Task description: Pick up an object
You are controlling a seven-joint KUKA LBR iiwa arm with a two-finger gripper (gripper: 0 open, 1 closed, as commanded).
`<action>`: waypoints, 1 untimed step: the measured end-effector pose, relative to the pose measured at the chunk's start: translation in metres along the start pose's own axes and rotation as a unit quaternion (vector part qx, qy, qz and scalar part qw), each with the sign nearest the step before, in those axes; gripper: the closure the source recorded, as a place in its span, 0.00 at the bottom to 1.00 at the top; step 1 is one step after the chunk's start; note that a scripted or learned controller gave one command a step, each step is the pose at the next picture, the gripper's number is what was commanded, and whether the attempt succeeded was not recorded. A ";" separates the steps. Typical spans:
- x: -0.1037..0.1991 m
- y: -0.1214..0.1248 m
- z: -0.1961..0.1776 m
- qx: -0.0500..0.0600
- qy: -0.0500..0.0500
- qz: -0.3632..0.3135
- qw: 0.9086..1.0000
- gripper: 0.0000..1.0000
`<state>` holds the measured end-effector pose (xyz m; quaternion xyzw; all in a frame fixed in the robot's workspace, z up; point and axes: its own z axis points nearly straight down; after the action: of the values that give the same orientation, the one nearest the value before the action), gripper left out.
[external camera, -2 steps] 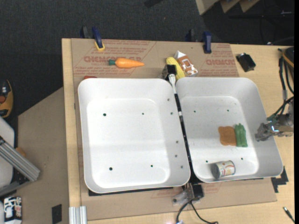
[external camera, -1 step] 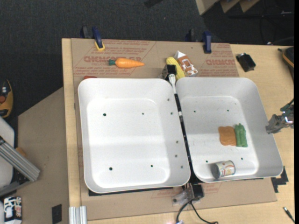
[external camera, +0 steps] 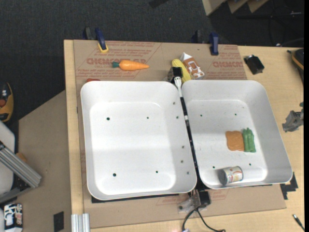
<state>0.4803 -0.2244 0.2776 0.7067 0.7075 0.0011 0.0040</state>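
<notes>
Right now your right bin [external camera: 270, 124] holds a can [external camera: 230, 175], an orange block [external camera: 235, 141] and a green piece [external camera: 248, 140]; a carrot [external camera: 130, 65] lies on the table [external camera: 159, 57].

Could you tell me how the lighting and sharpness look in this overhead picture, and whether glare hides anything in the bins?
Camera view: even, soft light; the left bin and the right bin are bright white but not blown out, their floor holes readable. The can, lying on its side, shows a mild sheen. The orange and green items are slightly soft but distinct. The dark carpet loses detail.
</notes>
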 end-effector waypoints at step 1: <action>0.065 0.010 -0.099 -0.004 0.001 -0.004 1.000 1.00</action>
<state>0.4892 -0.1587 0.3767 0.7040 0.7102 0.0043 0.0059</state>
